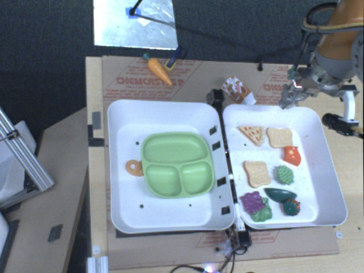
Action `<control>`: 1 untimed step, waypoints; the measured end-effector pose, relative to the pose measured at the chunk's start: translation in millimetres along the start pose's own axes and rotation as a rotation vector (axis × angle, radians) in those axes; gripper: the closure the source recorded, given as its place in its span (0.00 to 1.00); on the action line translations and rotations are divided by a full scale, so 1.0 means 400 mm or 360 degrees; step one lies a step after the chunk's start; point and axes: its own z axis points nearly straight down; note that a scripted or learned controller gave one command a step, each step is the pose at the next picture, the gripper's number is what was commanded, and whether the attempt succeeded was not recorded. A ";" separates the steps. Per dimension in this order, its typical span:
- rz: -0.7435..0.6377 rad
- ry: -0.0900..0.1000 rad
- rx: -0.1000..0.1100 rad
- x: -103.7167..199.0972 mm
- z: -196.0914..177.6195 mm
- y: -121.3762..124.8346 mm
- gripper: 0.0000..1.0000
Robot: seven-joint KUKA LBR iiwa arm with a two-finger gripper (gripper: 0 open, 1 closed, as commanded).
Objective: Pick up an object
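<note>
The right bin (318,152) holds several toy foods: a pizza slice (252,133), a bread slice (279,136), a second toast (257,173), a red-orange piece (292,155), a green broccoli (285,175), purple grapes (255,202), a dark green vegetable (279,194) and a red-green piece (292,207). My gripper (288,98) hangs above the bin's far edge, up and right of the bread slice. Nothing shows between its fingers, and whether they are apart is unclear.
The left bin (122,152) carries a green divided plate (176,164) and a small pretzel (134,168). Behind the bins lie a toy carrot (160,70) and a wrapped snack (238,90) on the cardboard. A shiny sheet (133,16) lies further back.
</note>
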 end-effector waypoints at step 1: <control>-0.0002 0.0001 0.0009 0.075 0.011 -0.086 1.00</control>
